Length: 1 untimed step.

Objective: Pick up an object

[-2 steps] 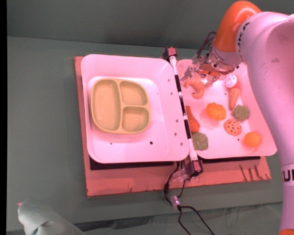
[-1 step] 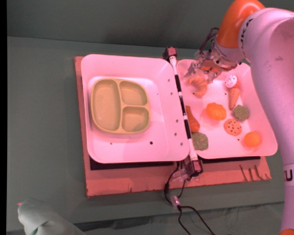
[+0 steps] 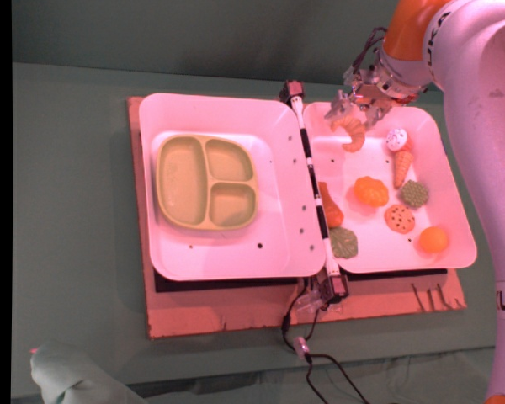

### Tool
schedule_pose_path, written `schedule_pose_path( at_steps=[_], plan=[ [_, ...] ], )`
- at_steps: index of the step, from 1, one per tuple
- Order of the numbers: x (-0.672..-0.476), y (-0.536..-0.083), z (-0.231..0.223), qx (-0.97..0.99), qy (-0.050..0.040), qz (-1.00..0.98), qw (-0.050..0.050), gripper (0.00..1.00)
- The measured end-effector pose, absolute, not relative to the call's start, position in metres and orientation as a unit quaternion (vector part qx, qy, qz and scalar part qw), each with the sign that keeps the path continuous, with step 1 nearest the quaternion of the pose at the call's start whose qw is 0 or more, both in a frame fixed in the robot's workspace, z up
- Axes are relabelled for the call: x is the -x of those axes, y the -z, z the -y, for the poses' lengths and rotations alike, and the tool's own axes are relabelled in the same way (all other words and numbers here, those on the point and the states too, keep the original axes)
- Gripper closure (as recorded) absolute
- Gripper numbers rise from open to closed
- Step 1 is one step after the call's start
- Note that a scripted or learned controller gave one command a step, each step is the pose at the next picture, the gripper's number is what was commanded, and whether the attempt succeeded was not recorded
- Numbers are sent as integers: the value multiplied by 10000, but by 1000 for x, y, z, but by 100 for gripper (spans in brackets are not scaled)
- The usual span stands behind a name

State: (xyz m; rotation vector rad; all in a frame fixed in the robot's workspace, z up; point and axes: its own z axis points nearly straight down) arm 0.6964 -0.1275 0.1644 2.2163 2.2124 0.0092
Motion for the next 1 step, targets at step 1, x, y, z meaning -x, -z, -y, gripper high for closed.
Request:
schedule_pose_path(
  at_steps=[1],
  plan=[
    [-697,-213,132,-7079,-30,-7062,54,100]
  ],
)
